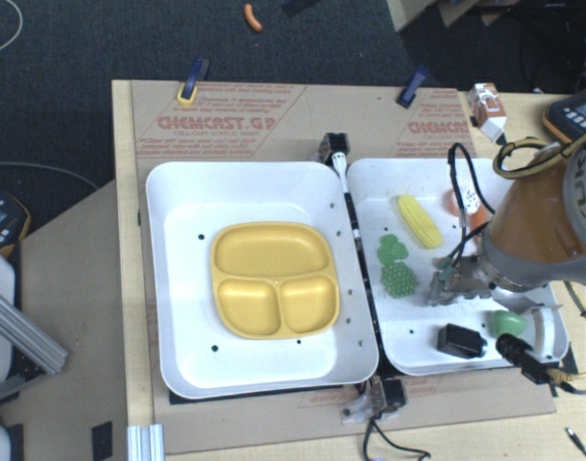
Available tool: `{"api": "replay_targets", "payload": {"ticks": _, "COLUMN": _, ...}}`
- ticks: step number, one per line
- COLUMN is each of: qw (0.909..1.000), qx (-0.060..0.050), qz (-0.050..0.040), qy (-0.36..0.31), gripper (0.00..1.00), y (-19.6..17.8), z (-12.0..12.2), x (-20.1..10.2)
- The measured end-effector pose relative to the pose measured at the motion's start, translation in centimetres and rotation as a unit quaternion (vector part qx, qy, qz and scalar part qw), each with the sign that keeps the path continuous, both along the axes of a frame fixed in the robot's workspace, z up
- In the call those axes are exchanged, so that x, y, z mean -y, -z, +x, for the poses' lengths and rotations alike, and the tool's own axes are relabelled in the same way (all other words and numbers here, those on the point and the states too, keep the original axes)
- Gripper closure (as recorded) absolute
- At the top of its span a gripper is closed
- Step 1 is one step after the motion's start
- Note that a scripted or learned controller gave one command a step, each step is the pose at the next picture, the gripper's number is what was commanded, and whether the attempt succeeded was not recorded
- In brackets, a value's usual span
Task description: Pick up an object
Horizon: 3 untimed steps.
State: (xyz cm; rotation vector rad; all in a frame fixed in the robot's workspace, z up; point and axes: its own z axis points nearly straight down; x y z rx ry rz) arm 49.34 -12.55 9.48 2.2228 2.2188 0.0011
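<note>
Black obj (461, 340) just below tool (445, 287).

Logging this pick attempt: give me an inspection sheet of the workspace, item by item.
Surface: bench covered in brown printed board, bearing a left bin and a right bin, both white.
Job's things: in the right bin, a corn cob, a green bumpy piece, a black block, a green piece partly under the arm.
Clutter: yellow divided tray in the left bin.
Grippers: gripper low over the right bin beside the green bumpy piece; nothing visibly held.
Cables: black cable looping along the arm.
Surroundings: dark floor with a small orange item.
</note>
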Motion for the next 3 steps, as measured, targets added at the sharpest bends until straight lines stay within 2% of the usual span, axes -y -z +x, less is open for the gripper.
{"api": "replay_targets", "payload": {"ticks": 1, "qw": 1.0, "qx": 0.003, "qz": -0.0013, "qy": -0.001, "gripper": 1.0, "y": -6.2, "z": 0.4, "x": 0.5}}
{"api": "replay_targets", "payload": {"ticks": 2, "qw": 1.0, "qx": 0.003, "qz": -0.0011, "qy": -0.002, "gripper": 1.0, "y": -10.5, "z": 0.5, "x": 0.3}}
{"api": "replay_targets", "payload": {"ticks": 3, "qw": 1.0, "qx": 0.002, "qz": -0.0009, "qy": -0.001, "gripper": 1.0, "y": -13.1, "z": 0.6, "x": 0.4}}
